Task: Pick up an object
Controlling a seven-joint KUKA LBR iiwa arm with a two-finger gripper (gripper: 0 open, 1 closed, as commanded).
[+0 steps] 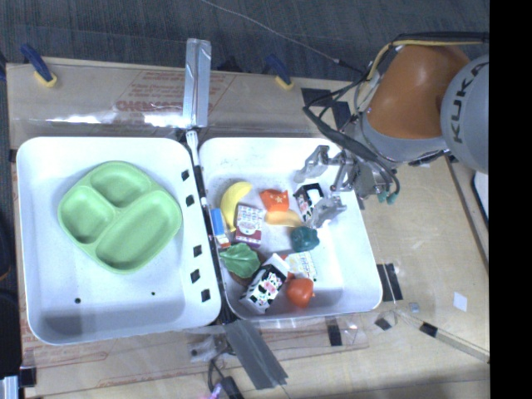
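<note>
- Below-left of the jaws lay one red tomato point(301, 291) and one cow-print carton point(266, 288).
- One teal object point(304, 238) lay just below.
- The gripper point(322, 184) stood with jaws apart, holding nothing.
- One banana point(233, 199) lay left; one green plate point(120, 214) far left.

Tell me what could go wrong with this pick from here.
The toys in the right bin lie crowded: the pincer, spread open, may close on the black-and-white carton together with the orange toy beside it, or knock them aside. It also hangs near the bin's right wall, so a finger could strike the rim on descent.
</note>
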